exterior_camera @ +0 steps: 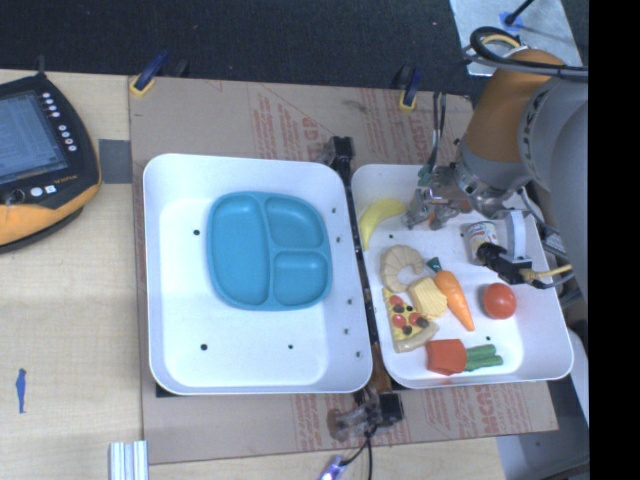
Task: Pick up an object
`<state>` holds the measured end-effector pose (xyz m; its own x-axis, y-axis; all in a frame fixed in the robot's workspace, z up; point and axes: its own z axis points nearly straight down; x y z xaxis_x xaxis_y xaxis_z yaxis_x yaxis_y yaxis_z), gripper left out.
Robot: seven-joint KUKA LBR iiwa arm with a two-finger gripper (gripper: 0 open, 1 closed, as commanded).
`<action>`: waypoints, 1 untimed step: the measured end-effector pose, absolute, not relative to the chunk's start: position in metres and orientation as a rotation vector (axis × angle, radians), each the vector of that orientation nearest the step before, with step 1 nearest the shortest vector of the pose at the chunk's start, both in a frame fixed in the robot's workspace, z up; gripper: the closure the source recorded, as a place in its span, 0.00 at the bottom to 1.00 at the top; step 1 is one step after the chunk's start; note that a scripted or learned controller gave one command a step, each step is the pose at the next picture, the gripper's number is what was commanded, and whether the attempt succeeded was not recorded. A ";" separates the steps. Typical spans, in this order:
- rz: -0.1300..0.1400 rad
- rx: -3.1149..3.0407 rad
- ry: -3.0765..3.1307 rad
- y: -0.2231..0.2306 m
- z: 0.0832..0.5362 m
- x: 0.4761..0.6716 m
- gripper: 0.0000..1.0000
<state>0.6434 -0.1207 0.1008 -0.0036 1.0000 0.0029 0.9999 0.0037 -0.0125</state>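
The tool [432,208] hangs in the right bin [540,366], upper part, near the toy banana [378,215]. Its grip state cannot be told; nothing looks lifted yet.

- Banana [378,217]: yellow, curved, at the right bin's upper left, near the frame's centre.
- Carrot [454,298]: orange, lying diagonally, mid-bin.
- Tomato [498,300]: red, round, just right of the carrot.
- Pizza slice [405,320]: yellow with red spots, lower left of the bin.
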 end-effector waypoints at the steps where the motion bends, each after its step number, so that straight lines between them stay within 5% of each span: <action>1: 0.003 -2.215 -2.223 -0.085 0.192 0.557 1.00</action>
<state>0.5574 -0.0847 0.1923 -0.0037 1.0000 0.0007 1.0000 0.0037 -0.0038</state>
